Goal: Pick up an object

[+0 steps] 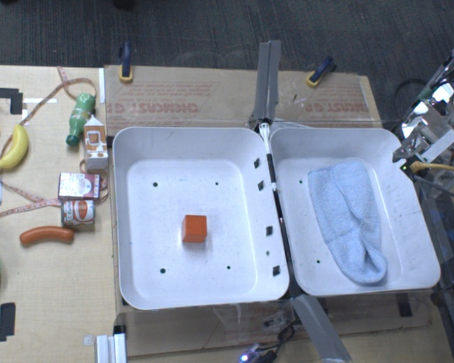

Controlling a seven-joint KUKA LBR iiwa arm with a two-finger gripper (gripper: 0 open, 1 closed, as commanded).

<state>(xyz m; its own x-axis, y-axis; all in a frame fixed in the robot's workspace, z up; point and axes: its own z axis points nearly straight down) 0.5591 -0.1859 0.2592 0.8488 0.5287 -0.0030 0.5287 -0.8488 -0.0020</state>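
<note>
An orange cube (pixel 194 228) sits near the middle of the left bin (pixel 136 203), flat on its floor. A light blue towel (pixel 352 218) lies crumpled lengthwise in the right bin (pixel 295 203). Part of the arm with my gripper (pixel 415 148) pokes in at the right edge of the view, just outside the right bin's far right rim. It is well apart from both the towel and the cube, and nothing is seen held in it.
On the wooden bench left of the bins lie a banana (pixel 10 150), a green bottle (pixel 80 116), small cartons (pixel 95 146), a can (pixel 79 212), a sausage (pixel 47 236) and a measuring tape. A grey post (pixel 268 82) stands behind the seam between the bins.
</note>
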